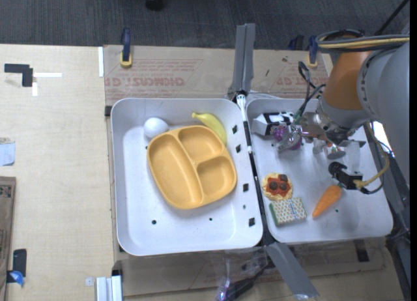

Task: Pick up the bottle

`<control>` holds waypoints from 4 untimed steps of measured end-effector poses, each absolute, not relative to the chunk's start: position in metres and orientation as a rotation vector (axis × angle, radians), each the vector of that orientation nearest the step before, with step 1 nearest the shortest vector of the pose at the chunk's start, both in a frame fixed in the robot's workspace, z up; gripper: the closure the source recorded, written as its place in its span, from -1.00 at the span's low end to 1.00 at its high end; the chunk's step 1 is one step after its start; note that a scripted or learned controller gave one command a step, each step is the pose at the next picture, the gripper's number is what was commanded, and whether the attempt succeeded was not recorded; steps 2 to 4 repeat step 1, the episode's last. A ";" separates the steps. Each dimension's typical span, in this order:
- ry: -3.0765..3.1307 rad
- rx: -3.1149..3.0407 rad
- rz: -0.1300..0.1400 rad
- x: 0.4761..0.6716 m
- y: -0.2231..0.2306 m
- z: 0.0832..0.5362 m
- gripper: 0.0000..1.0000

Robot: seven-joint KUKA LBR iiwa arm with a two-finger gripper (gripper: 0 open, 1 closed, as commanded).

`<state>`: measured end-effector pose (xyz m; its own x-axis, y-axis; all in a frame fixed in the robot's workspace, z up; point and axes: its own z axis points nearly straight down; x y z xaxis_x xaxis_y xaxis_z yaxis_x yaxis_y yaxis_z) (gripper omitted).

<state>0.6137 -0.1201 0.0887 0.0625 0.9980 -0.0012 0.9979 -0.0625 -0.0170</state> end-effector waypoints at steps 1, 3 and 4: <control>-2.143 -2.281 0.020 0.614 -0.120 0.089 -1.00; -2.143 -2.281 0.020 0.614 -0.120 0.089 -1.00; -2.143 -2.281 0.020 0.614 -0.120 0.089 -1.00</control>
